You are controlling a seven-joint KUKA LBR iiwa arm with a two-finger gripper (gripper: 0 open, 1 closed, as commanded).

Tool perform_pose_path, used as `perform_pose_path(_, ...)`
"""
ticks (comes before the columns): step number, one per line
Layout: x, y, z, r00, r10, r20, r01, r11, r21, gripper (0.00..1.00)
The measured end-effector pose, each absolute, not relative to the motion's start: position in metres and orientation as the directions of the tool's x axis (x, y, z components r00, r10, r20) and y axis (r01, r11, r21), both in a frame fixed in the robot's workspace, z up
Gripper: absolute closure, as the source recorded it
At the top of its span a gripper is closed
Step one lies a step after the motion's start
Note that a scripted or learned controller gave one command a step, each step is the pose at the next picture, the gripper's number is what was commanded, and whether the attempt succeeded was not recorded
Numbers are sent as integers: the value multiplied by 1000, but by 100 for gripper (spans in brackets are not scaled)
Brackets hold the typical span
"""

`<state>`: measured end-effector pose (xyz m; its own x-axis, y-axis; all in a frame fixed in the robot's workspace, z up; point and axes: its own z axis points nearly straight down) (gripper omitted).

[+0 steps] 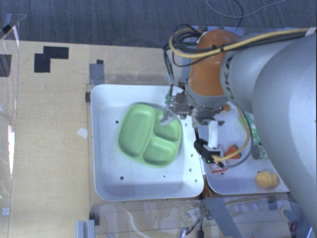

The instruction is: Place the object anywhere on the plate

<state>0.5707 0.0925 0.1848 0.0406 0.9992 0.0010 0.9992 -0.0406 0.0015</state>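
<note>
The gripper point(167, 117) hangs directly over the upper right compartment of the green plate point(143, 133) in the left bin point(106, 182), with the object not discernible at its tip.

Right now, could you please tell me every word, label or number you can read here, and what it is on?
None can be read.
The black marks on the bench are plain blocks, no lettering.
The green plate and white bins are unmarked.

text: none legible | labels: none | numbers: 0 | signs: none
</note>
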Motion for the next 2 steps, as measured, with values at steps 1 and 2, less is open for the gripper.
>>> perform_pose_path(1, 552, 52, 184, 406, 914, 1, 914, -406, 0, 0)
perform_pose_path(2, 553, 53, 195, 400, 916, 2, 916, -400, 1, 100)
